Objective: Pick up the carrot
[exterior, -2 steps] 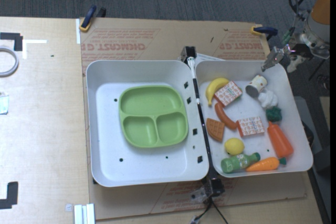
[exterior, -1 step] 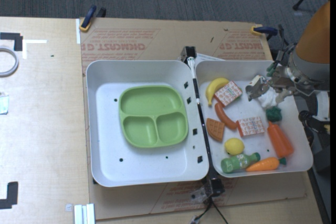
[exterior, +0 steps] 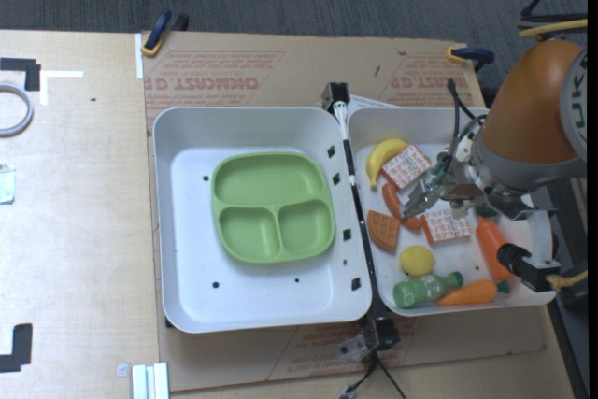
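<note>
Here the carrot [exterior: 468, 294] lies below the tool [exterior: 418, 198]

The right bin [exterior: 360, 121] is crowded. The carrot [exterior: 468, 294] lies along its near wall, touching the green bottle [exterior: 425, 290] on its left, with the lemon [exterior: 417, 260] just behind. The end effector [exterior: 422, 199] hangs over the middle, among the cartons [exterior: 405, 168]. The left bin [exterior: 177, 229] holds a green divided plate [exterior: 274, 206], with bare floor around it.
</note>
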You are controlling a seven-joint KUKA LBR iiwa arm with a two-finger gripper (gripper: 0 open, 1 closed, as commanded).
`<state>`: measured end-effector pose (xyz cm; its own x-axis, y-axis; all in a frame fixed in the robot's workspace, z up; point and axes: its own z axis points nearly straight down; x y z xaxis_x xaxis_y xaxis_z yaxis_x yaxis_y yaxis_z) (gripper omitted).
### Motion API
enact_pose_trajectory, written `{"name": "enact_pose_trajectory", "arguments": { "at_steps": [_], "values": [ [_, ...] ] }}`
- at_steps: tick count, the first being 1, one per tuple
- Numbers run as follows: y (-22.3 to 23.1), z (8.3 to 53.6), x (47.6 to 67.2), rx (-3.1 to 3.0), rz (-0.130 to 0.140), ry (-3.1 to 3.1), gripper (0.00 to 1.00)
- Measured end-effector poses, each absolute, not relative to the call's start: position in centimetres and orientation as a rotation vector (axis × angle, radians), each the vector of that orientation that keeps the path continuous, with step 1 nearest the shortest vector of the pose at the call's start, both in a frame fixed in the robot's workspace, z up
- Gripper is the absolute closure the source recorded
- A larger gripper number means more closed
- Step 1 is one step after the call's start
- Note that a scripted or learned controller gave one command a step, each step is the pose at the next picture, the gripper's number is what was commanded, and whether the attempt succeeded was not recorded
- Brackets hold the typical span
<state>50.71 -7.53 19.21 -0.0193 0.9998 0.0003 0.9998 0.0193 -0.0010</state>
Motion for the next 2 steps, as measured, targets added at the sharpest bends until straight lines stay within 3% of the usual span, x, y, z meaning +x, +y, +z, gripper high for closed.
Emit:
{"name": "enact_pose_trajectory", "arguments": {
  "at_steps": [1,2],
  "values": [
    [-3.0,22.5,47.7,-2.223,0.004,-2.217,0.0],
    [-4.2,19.2,53.0,-2.386,0.0,-2.045,0.0]
  ]
}}
